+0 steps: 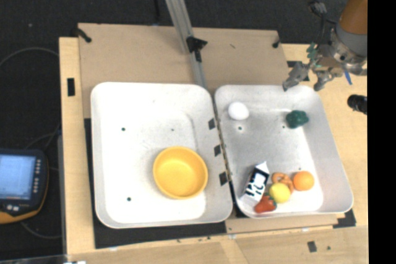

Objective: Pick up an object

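Observation:
My gripper (305, 80) hangs over the far right corner of the right bin (272, 148), its two fingers spread open with nothing between them. A dark green lump (297, 119) lies just below it in the bin. A white ball (237, 110) rests near the bin's far left corner. At the near edge sit an orange (303, 180), a yellow fruit (280, 193), a red piece (265, 205) and a black-and-white carton (255, 182). A yellow bowl (180, 172) stands in the left bin (136, 127).
A slanted metal pole (177, 9) rises behind the bins, ending near their shared edge. A handheld screen (18, 183) lies off the bench at the left. The arm's orange band (354, 12) is at the upper right.

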`<state>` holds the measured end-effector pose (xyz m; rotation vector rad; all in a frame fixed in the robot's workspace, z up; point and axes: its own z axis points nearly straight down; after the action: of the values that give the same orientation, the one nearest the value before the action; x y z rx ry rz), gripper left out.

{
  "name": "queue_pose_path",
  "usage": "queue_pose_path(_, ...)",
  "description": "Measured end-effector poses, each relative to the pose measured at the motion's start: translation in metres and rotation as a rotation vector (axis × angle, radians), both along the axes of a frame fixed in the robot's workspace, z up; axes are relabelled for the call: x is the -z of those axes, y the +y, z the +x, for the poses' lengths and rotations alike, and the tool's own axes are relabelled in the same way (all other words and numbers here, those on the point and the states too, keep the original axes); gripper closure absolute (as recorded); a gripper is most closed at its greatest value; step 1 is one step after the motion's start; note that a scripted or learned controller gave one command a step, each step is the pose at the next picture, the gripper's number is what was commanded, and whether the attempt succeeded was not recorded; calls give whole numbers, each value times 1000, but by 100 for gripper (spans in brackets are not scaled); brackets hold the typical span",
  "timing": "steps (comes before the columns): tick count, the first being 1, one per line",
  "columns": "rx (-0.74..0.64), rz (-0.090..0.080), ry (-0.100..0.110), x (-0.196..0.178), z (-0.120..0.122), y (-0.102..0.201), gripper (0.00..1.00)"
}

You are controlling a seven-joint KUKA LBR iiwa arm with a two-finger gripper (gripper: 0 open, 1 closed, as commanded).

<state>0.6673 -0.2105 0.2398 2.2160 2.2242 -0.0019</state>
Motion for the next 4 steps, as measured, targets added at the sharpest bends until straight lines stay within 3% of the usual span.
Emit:
queue_pose_path(1,-1,-1,1,0,0,-1,0)
queue_pose_path(3,4,-1,5,97,-14,-12,0)
queue_pose_path(4,5,-2,-2,124,-13,-14,0)
